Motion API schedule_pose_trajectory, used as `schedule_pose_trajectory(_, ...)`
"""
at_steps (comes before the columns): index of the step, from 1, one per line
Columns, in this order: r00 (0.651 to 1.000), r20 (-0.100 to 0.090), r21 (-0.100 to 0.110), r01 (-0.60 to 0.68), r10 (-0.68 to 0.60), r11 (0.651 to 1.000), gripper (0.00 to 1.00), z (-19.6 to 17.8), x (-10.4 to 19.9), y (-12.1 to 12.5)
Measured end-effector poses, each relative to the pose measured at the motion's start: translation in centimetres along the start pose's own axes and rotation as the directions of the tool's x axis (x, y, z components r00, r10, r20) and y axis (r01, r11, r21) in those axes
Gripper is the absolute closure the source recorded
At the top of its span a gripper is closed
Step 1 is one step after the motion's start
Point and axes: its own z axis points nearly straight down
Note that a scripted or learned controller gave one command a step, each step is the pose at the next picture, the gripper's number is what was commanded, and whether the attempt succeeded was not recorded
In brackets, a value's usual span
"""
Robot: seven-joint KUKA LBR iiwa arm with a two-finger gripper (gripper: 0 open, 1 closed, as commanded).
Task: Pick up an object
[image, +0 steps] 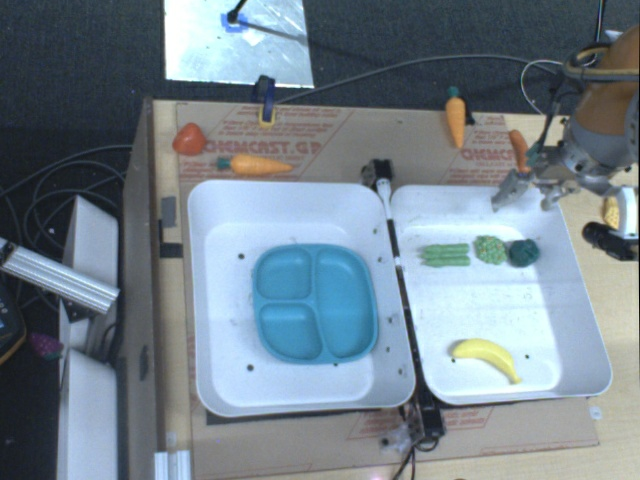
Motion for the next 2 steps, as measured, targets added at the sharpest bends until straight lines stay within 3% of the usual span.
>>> schedule_pose_trajectory(1, 1.0, -0.002, 0.005, -0.003, 0.003, 1.0, 0.0, 2.0, 1.8, -4.0)
schedule_pose_trajectory(2, 1.0, 0.0, 0.002, -0.003, 0.003, 1.0, 0.0, 5.3, 0.8, -5.3)
